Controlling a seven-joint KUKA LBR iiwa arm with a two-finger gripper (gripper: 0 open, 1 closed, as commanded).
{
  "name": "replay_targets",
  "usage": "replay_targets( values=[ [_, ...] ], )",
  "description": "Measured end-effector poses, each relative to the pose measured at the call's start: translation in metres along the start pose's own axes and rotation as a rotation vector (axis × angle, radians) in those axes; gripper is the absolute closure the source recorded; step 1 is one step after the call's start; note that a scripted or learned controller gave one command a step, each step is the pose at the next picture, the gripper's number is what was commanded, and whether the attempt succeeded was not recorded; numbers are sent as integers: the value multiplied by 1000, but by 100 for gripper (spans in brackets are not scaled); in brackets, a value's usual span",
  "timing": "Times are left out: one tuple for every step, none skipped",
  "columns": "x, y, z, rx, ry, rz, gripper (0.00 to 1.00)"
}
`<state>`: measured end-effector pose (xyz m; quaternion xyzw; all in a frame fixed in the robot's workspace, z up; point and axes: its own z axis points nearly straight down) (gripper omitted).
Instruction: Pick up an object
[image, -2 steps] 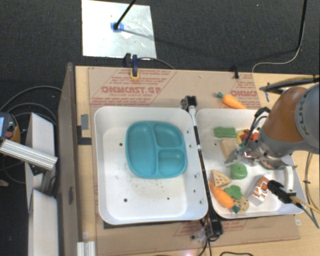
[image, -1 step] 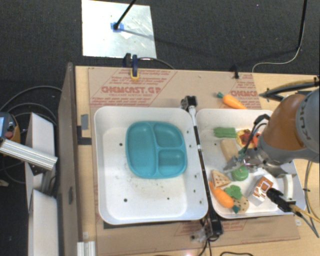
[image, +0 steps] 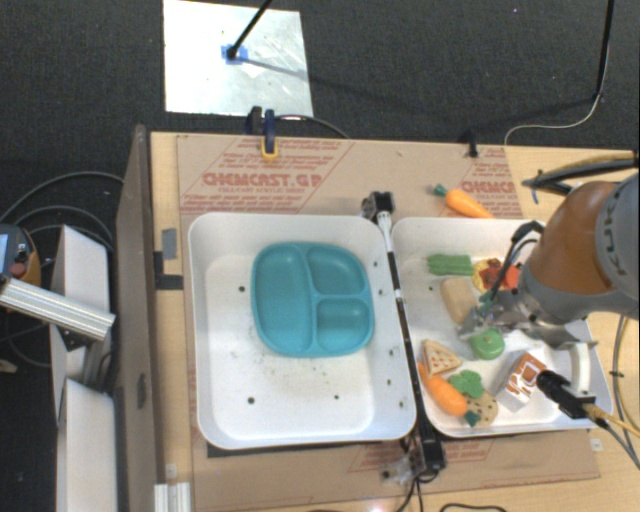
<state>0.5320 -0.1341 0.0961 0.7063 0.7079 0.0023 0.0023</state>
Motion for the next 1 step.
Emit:
replay_targets(
  values=[
    [75,48,-94,-7,2,-11,100]
  ],
)
